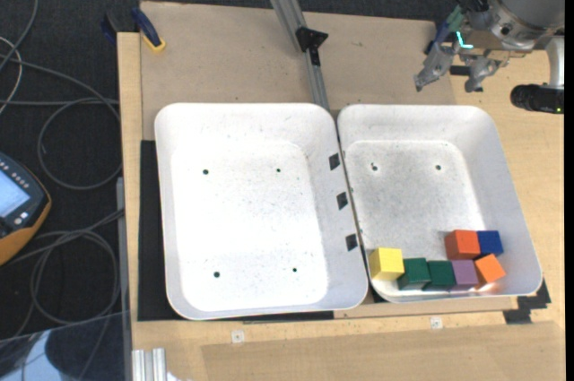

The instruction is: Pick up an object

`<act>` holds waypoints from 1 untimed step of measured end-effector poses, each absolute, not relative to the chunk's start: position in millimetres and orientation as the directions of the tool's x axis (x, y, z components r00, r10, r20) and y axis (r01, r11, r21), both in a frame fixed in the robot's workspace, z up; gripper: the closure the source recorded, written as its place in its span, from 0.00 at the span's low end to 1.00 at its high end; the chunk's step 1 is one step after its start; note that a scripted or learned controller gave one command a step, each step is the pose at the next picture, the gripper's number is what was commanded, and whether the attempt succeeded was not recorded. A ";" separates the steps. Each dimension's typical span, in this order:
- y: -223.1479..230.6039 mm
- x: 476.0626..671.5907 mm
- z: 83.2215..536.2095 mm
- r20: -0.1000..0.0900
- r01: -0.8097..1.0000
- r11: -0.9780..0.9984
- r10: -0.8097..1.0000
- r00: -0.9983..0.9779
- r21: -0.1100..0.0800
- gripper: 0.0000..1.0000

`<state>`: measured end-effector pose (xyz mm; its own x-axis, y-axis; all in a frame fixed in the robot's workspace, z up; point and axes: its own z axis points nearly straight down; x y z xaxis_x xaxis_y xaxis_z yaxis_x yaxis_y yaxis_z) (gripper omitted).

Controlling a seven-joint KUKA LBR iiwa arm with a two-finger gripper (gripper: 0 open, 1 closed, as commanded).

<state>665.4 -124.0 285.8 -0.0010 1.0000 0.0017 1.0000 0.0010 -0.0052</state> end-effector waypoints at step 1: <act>-124.2 666.0 288.3 0.000 1.000 0.002 1.000 -0.002 -0.002 0.00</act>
<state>666.0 -124.2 288.3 -0.0018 1.0000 -0.0002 1.0000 0.0018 -0.0017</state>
